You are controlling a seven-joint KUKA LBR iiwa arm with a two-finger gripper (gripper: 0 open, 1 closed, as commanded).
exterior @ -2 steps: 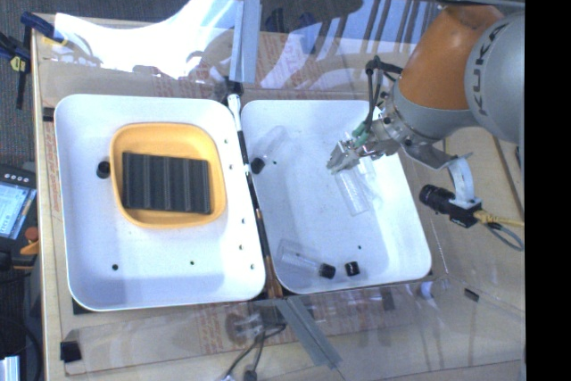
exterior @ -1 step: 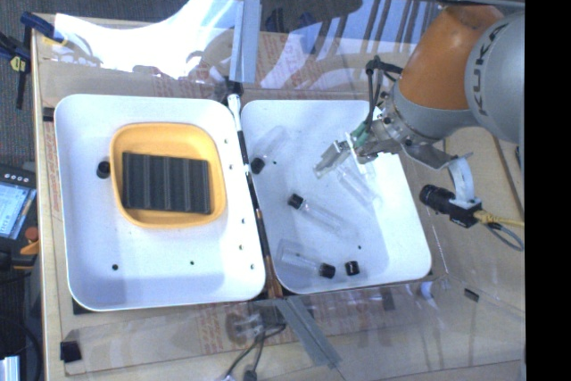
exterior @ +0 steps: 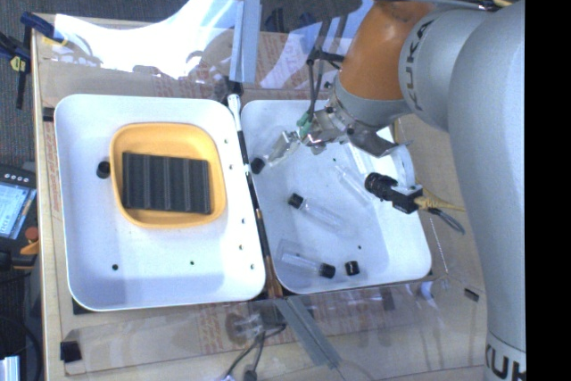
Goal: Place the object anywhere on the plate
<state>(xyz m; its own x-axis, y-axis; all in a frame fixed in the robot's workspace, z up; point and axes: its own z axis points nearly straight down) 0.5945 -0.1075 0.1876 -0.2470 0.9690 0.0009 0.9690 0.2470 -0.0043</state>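
A yellow square plate (exterior: 134,138) lies in the left bin (exterior: 89,263), with a dark grey ribbed slab (exterior: 168,183) lying flat on its middle. My gripper (exterior: 293,140) hangs low over the upper left part of the right bin (exterior: 401,254), just right of the wall between the two bins. A small black piece (exterior: 257,164) lies just below and left of its tip. Clear tubes with black caps lie on the right bin's floor, one (exterior: 312,208) in the middle and one (exterior: 303,263) at the front edge.
A small black cap (exterior: 352,267) rests near the right bin's front. A black knob (exterior: 103,169) sits left of the plate. A black connector with a cable (exterior: 388,189) hangs off the arm over the right bin. Clear plastic sheets lie behind the bins.
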